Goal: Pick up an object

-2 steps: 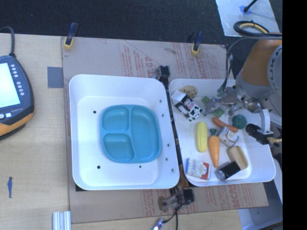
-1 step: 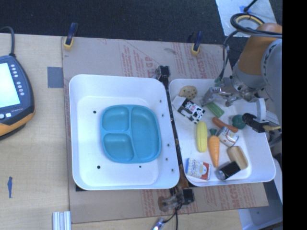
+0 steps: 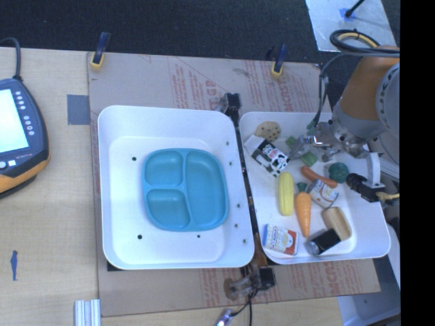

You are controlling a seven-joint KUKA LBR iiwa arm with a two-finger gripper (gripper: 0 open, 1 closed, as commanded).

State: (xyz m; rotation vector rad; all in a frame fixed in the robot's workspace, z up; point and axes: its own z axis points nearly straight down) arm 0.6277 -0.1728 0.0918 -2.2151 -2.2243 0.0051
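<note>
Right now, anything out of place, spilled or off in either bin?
Nothing looks spilled or damaged. The right bin holds a jumble of toy food, including a corn cob and a carrot lying flat, all inside its walls. The left bin holds a blue divided plate, sitting level.

I see a light blue divided plate (image 3: 185, 189) in the white left bin (image 3: 115, 124). In the white right bin (image 3: 370, 246): a yellow corn cob (image 3: 286, 193), an orange carrot (image 3: 303, 214), a black-and-white cow-patterned carton (image 3: 271, 157) and a dark green ball (image 3: 338, 170).
</note>
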